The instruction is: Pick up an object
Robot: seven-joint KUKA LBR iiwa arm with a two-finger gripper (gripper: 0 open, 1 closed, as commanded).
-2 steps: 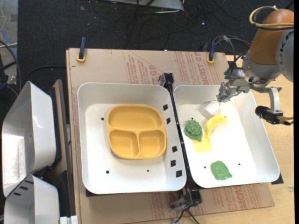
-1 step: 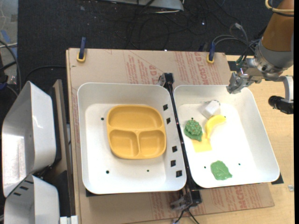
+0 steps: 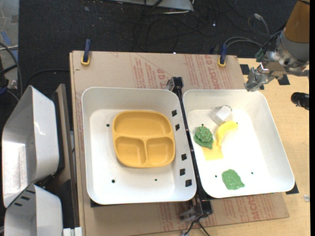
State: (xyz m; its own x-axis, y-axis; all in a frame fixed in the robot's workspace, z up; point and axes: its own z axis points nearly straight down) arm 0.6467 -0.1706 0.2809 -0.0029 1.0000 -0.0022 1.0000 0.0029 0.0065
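Observation:
The right white bin holds a small grey-white block, a yellow banana-shaped piece, a flat pale-yellow piece, a dark green bumpy item and a lighter green leafy item. My gripper hangs at the bin's far right corner, above its rim, well apart from all of these. Nothing shows between its fingers.
The left white bin holds a yellow three-compartment tray. Black clips run along the seam between the bins. White containers stand off the bench at the left. Cables lie beyond the cardboard base.

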